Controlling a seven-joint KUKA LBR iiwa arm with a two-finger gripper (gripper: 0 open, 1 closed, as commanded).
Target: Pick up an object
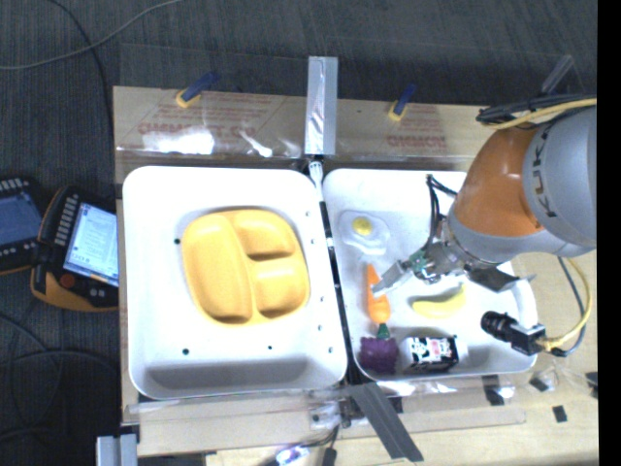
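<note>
Desk [136, 105] carries two white bins.

Left bin [155, 348], frame centre-left: yellow divided tray [245, 264].

Right bin [340, 197], frame centre-right: toy fried egg [364, 228] at top, banana [438, 304], carrot [375, 297], purple eggplant [379, 353], black-white carton [431, 351] along lower edge.

Arm [529, 197] enters from right.

End effector [419, 266] low over bin middle; finger spread cannot tell, nothing seen held.

Key relation: carrot just left and slightly below end effector, long axis near vertical in frame. Banana just below-right, long axis horizontal. Judgement: carrot likeliest target.
</note>
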